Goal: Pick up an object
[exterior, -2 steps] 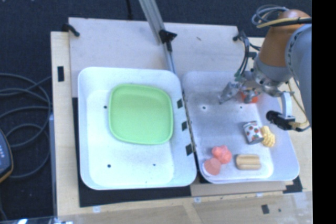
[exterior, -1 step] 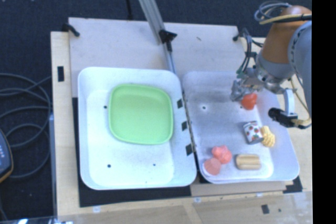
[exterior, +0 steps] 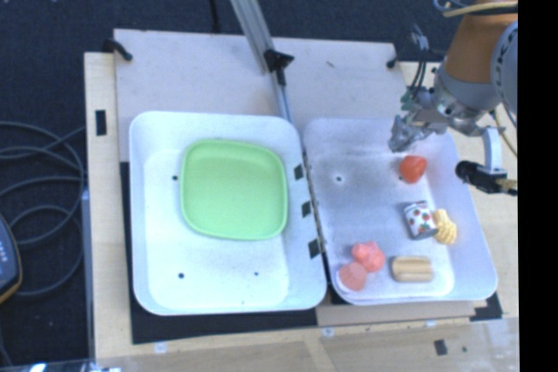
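Hovering gripper sits just above the red tomato in the right bin, likely lining up a grasp; grip state unclear.

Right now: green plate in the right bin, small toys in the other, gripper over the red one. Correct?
Not quite. The camera view shows the green plate in the left bin; the small toys lie in the right bin. The gripper does sit just above the red toy.
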Tool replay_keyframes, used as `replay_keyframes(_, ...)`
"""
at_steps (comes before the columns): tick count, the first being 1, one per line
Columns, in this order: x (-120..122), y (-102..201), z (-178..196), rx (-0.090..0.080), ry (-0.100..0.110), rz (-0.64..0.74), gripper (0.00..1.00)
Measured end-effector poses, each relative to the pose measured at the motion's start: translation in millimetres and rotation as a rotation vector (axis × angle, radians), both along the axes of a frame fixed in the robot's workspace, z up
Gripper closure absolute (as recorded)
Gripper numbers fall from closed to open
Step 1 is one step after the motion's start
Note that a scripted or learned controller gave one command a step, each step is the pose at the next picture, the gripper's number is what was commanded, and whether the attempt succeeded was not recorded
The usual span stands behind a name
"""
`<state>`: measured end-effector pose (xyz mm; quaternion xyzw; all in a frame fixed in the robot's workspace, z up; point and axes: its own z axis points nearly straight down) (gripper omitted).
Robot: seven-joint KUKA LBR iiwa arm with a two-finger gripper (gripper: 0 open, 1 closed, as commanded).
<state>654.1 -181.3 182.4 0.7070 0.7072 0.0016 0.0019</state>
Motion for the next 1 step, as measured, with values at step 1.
replay_keyframes(1,0.6,-0.5,31.3,0.0,0.002,0.0,1.0)
